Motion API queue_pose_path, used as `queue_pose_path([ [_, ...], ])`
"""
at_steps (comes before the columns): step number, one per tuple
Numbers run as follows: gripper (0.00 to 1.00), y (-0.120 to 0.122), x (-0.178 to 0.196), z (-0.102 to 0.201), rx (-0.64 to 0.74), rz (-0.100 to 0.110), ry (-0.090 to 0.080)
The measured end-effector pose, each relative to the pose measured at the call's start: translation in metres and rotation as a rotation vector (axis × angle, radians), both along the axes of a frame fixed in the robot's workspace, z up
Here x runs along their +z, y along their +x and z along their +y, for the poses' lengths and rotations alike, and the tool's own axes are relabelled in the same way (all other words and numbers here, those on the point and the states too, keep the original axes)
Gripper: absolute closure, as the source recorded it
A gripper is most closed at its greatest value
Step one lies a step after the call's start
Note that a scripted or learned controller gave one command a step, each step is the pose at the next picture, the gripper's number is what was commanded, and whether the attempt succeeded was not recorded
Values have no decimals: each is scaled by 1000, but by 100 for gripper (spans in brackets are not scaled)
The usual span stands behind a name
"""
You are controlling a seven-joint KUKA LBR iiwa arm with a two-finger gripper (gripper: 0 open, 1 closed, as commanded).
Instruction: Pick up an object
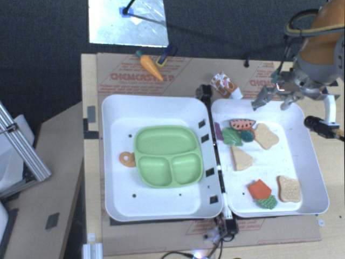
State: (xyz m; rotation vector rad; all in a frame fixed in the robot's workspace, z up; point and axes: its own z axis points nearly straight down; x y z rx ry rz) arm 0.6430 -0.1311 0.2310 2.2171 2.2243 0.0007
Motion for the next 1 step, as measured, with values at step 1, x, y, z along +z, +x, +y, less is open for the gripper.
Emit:
queue_pose_path([
  [1,0,0,-62,0,-2,2,1],
])
